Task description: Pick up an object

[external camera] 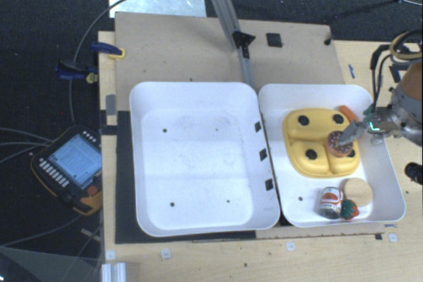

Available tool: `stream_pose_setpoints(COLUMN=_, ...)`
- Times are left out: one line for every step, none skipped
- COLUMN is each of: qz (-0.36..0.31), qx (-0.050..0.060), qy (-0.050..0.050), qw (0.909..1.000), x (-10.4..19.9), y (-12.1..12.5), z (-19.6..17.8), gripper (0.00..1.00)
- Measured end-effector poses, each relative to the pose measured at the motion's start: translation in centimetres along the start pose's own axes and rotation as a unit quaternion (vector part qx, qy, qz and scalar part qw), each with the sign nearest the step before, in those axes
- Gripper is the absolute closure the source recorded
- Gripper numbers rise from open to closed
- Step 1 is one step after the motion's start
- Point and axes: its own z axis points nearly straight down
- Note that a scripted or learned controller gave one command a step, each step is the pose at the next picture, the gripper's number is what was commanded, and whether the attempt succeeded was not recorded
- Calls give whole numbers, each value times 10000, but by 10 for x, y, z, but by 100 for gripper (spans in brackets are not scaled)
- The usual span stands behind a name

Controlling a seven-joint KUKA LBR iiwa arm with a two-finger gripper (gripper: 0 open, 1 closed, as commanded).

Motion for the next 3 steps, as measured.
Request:
stream_pose_setpoints(qz=-2, qx=-15, qy=-4, qw=10000, x=0, y=1, z=-1, gripper=0)
stream_pose_setpoints(qz=12, qx=10, qy=3, qw=10000, x=1, y=0, z=62, gripper=0)
stream_pose_setpoints(qz=-2, qx=-76, qy=-28, qw=10000, x=-1, y=4, z=66, gripper=0)
